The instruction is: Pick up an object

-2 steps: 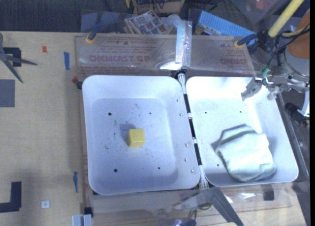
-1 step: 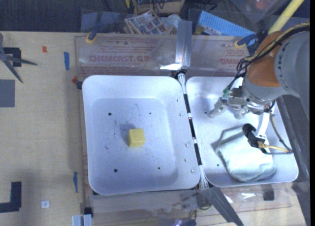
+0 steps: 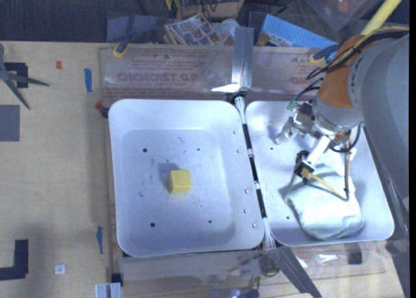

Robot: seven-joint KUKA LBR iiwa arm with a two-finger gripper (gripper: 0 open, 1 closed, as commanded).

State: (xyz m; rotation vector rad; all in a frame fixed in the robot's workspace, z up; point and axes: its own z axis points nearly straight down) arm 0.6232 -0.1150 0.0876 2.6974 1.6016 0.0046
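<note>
Whether the claw (image 3: pixel 291 131) was open could not be told. A white cloth (image 3: pixel 328 212) lay just beside it, camera-side; likely soft and light, best pinched at a raised fold.

The arm (image 3: pixel 387 82) is smooth grey, with an orange band (image 3: pixel 335 89) above the wrist. Its gripper (image 3: pixel 296 137) is silvery metal.

Yellow block (image 3: pixel 181 181) in one bin (image 3: pixel 130 128), hand (image 3: pixel 286 133) above other bin (image 3: pixel 261 120), white cloth (image 3: pixel 328 215) inside
</note>
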